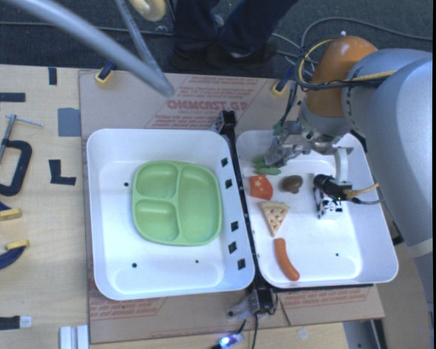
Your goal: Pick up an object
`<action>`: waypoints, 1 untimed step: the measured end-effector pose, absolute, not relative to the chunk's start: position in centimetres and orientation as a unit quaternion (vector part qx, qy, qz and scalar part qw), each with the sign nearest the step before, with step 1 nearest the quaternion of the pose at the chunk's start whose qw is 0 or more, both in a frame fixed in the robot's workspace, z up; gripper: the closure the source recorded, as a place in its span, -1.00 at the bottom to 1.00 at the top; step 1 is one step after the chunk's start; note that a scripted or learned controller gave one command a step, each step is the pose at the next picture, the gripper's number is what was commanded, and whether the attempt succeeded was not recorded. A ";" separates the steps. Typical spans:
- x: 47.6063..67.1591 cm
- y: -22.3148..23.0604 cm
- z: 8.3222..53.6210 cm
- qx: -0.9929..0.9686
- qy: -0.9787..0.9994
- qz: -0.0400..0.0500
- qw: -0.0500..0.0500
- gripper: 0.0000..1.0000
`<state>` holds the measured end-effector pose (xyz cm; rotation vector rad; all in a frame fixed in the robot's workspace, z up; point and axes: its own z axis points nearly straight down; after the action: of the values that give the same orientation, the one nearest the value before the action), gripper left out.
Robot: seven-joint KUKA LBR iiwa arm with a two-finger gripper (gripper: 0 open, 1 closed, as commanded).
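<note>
Down front, orange-red toy sausage (286, 259) lies untouched; gripper (280, 153) hovers over green leafy toy (267, 167), grip unclear, nothing lifted.

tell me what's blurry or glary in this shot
Camera view: the grey pole crossing the top left is soft and out of focus; the orange band carries a bright highlight; the gripper is small and murky; the green plate and sausage are fairly sharp.

Red printing on the cardboard sheet (203, 97), lying to the left of the tool (280, 151) and beyond the bins, reads approximately "CHEMCAST GP". The smaller red lines around it are illegible.
</note>
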<state>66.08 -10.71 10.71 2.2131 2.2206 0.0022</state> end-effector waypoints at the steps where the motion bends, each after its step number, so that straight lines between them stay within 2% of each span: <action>1: 65.8 -10.0 15.3 0.706 0.708 0.001 0.001 1.00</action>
<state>65.77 -10.05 15.25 2.2181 2.2220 0.0039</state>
